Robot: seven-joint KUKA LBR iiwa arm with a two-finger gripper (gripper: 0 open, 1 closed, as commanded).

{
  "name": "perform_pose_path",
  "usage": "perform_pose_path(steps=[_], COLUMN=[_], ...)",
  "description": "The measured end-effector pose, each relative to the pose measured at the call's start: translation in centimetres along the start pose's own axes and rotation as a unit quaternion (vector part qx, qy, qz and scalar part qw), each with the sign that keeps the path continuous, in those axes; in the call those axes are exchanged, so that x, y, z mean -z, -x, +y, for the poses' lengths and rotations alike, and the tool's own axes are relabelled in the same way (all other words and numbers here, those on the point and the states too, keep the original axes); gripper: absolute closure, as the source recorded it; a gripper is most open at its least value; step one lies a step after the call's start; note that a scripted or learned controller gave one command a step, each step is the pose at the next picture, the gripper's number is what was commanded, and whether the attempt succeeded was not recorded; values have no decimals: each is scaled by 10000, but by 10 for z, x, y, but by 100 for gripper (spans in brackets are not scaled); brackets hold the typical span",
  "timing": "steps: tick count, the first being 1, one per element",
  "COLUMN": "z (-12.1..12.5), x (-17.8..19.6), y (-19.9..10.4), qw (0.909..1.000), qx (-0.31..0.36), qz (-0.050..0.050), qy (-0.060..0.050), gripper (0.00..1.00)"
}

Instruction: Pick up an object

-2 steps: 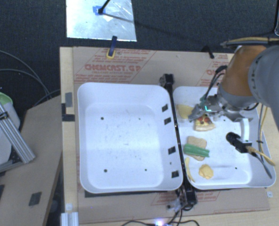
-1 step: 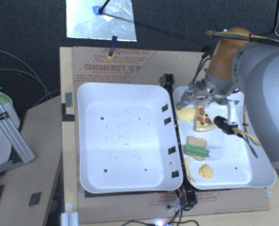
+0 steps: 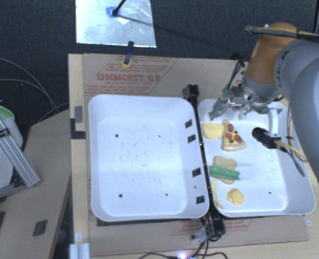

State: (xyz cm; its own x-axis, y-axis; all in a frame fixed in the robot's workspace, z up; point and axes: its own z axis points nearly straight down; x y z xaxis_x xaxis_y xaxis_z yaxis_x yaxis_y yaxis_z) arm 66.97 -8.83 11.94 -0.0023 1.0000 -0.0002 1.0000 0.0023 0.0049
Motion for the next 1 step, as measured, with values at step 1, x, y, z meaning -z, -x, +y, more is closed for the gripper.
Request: perform_pose_path(steps=[1], z=[-66], x=[-30], y=[-1], qw=[10000], qx=[2], qz=[-20], qy=[63], gripper=[0])
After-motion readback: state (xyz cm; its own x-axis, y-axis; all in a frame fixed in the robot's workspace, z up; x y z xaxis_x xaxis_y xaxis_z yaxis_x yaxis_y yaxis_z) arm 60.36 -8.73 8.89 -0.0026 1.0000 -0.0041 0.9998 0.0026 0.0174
